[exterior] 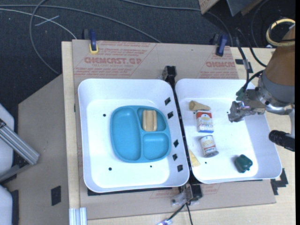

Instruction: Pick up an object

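The tool [240, 111] hangs over the upper right part of the right bin [262, 139], below the arm's orange band; whether it is spread or pressed together I cannot tell from this angle, and nothing shows pinched in it.

Nearest to it, to the left, lies a small red-and-white carton [205, 121], with a tan wedge [199, 106] just above it at the bin's upper left. Below the carton lies a small can [208, 146] on its side, and a yellow wedge [193, 159] rests at the left wall. A dark green piece [243, 162] sits apart near the lower right corner.

The left bin [93, 125] holds a blue divided tray [126, 135] with a tan block [149, 120] in its upper right compartment.

Any of these would serve. The green piece looks the best choice: it stands clear of neighbours, though near the wall. Centre above it, line the tool across its narrow side, then descend straight.
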Robot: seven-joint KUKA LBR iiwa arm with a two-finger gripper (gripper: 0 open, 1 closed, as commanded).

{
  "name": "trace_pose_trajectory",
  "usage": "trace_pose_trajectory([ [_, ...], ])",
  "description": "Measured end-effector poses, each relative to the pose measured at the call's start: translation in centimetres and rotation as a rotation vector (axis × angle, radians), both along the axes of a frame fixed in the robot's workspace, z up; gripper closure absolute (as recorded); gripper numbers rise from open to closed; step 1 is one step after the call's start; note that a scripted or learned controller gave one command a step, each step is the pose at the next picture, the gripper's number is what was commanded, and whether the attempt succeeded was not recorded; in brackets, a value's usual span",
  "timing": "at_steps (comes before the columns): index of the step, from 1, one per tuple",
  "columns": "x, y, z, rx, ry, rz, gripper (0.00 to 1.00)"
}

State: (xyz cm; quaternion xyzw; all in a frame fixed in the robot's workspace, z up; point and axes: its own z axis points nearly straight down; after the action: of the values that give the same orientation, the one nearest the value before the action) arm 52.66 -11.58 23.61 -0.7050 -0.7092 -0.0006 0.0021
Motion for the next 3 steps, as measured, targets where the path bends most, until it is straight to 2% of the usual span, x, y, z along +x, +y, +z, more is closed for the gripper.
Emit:
trace_pose_trajectory([
  [1,1.5,5.6,0.6,-0.002,-0.004,0.001,1.0],
  [2,2.5,10.4,-0.7,-0.001,0.0,-0.001,1.0],
  [3,2.9,16.0,0.1,-0.002,-0.004,0.0,1.0],
])
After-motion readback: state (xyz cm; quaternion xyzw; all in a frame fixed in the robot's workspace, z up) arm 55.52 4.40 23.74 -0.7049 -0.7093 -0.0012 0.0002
